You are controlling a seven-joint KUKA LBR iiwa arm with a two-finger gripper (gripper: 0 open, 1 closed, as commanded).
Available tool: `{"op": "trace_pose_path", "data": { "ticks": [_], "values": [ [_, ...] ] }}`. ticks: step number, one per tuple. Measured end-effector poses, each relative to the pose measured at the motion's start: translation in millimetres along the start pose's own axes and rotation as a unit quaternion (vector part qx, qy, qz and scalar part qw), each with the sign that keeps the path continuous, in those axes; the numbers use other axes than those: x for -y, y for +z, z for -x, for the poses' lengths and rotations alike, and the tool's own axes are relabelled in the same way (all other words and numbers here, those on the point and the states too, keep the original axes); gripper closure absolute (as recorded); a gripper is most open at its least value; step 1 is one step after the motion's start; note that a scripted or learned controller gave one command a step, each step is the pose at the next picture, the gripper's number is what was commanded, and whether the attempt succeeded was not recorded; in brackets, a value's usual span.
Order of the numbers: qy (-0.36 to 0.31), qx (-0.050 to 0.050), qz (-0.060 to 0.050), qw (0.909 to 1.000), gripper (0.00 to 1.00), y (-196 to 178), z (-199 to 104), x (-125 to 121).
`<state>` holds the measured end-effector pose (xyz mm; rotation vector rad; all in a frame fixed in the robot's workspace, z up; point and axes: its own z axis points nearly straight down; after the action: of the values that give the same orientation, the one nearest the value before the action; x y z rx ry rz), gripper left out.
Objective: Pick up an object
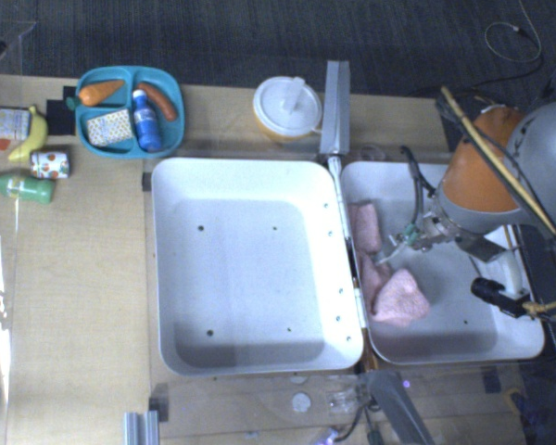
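Gripper (406, 241) sat w/ grip state unclear just above pink sponge (400, 298); approx aim could've slid off its soft edge.

Arm (528, 156) reaches in from right, orange band above wrist; gripper (400, 244) low, pointing left, wrist angled downward.

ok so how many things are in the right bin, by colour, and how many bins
Pink soft items in the right bin: 2, a long piece along the left wall and a rounder lump nearer the front
White bins: 2, right bin and left bin
Total: 4
The hand is low over the pink items.
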<state>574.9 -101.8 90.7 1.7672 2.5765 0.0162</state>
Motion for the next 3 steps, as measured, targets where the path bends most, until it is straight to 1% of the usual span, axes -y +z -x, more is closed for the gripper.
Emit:
{"op": "trace_pose_path", "data": {
  "ticks": [1,2,3],
  "values": [
    [-0.030,-0.004,-0.007,0.9995,0.00,-93.3,-37.1,-44.4],
    [-0.067,-0.005,-0.009,0.9977,0.00,-91.5,-22.5,-16.1],
    [-0.062,-0.005,-0.009,0.9980,0.00,-31.4,24.1,25.7]
  ]
}}
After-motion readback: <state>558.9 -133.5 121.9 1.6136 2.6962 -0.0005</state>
